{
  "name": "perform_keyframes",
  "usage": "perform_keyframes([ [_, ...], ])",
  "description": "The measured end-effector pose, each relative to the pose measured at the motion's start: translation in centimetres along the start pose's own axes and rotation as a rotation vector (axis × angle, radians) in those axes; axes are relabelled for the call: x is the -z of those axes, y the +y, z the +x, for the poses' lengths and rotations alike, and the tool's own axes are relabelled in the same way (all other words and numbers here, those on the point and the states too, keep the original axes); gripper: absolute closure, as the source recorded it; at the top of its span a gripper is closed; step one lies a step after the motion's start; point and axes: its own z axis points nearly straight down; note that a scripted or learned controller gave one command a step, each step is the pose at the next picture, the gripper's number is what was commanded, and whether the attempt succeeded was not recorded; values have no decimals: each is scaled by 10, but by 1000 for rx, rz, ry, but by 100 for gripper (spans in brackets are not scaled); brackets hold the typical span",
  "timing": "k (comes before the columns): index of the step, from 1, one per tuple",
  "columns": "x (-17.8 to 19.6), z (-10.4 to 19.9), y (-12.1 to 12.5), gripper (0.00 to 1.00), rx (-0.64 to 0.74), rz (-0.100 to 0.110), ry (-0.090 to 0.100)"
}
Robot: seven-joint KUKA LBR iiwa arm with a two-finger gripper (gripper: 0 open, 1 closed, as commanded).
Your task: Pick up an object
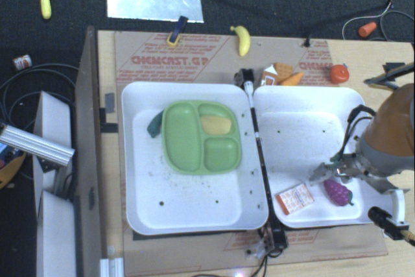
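In the right bin [305,120], a purple bunch of grapes [338,192] lies near the front right corner. A small red and white packet [295,198] lies flat just left of it. My gripper [336,172] hangs low over the bin, directly behind the grapes and very close to them. The arm's orange band [397,130] rises behind it at the right edge. I see nothing held in the gripper.
The left bin [149,204] holds a green divided plate [200,138] with a yellow item [216,124] in one section, and a dark green object [155,123] beside it. On the board behind the bins lie a banana [242,40], an orange piece [290,79] and a red ball [338,74].
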Motion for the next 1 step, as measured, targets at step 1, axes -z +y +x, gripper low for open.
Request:
perform_keyframes([
  [1, 137, -38, 2, 0, -3, -19, -11],
])
